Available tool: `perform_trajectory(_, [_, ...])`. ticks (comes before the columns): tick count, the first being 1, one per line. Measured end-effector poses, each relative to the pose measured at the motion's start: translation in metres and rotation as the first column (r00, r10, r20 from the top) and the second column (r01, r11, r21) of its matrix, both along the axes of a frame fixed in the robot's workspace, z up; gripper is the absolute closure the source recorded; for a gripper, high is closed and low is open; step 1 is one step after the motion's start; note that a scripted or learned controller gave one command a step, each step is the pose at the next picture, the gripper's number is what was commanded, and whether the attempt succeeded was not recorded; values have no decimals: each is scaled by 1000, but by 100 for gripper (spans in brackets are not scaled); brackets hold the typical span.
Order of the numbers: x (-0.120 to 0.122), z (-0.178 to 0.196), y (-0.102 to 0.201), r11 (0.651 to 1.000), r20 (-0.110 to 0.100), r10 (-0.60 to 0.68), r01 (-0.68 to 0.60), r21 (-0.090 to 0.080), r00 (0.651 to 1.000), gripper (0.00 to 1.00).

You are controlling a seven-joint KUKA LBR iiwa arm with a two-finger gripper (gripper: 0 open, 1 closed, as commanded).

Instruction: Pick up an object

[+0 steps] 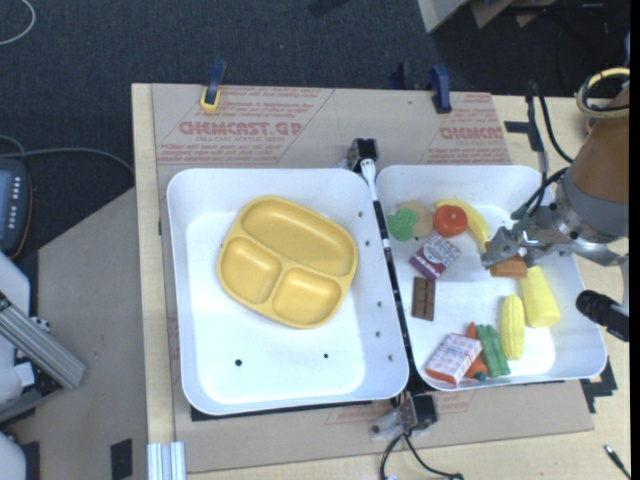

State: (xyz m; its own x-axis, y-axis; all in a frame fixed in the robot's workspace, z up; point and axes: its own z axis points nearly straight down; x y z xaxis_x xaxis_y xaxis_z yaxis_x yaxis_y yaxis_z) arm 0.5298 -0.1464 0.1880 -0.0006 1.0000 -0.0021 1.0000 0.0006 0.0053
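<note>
Camera view is showing the gripper [507,251] hanging low inside the right bin [480,180], right over a small orange-brown piece [508,267]; whether it is gripping anything cannot be told. Yellow corn [512,326] and a yellow block [541,298] are lying just beside it, a tomato [451,218] farther off. Judging by this, the grasp step is underway; next, a clean lift is needed.
</note>
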Motion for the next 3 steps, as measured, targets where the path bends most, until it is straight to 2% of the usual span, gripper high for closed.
perform_trajectory(1, [1, 39, 0, 1000, 0, 1, -1, 0, 1000, 100])
perform_trajectory(3, [44, 53, 92, 1000, -2, 5, -5, 2, 1000, 100])
